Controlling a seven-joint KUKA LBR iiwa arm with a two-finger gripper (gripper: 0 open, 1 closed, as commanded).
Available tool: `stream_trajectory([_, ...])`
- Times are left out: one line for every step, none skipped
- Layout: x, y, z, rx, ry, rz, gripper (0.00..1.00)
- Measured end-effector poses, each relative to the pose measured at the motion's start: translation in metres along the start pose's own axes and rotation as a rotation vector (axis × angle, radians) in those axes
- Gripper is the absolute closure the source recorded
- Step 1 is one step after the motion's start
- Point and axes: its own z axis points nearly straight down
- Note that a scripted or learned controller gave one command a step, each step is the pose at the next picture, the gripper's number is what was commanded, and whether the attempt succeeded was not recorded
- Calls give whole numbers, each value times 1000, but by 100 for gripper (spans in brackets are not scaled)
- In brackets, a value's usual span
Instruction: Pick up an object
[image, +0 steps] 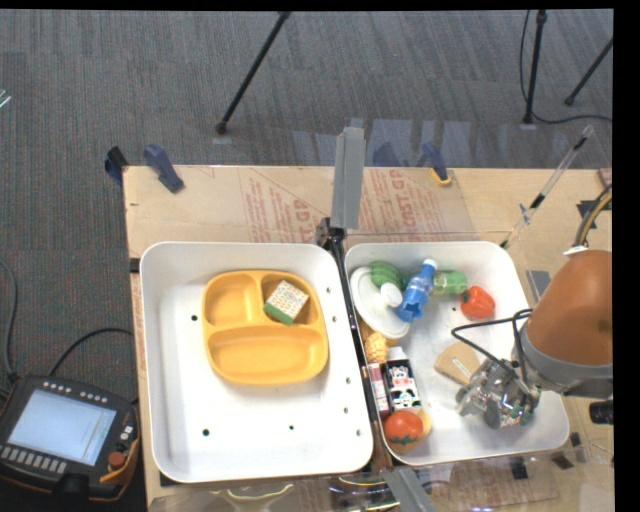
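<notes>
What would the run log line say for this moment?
arm: over right bin | gripper: low, near tan block | grasp: none seen | left bin: yellow tray with patterned cube

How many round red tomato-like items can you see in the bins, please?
2. One small red tomato lies near the right bin's far right side; another red-orange tomato sits at its near left corner. Clutter could hide more.
</notes>
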Motion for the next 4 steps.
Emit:
stream_trajectory([16,22,0,2,0,491,100])
stream_trajectory([-44,-16,-28,0,-5,324,100])
stream_trajectory([-10,18,0,1,0,-56,100])
stream_trajectory([-52,-9,-42,1,-6,-203,100])
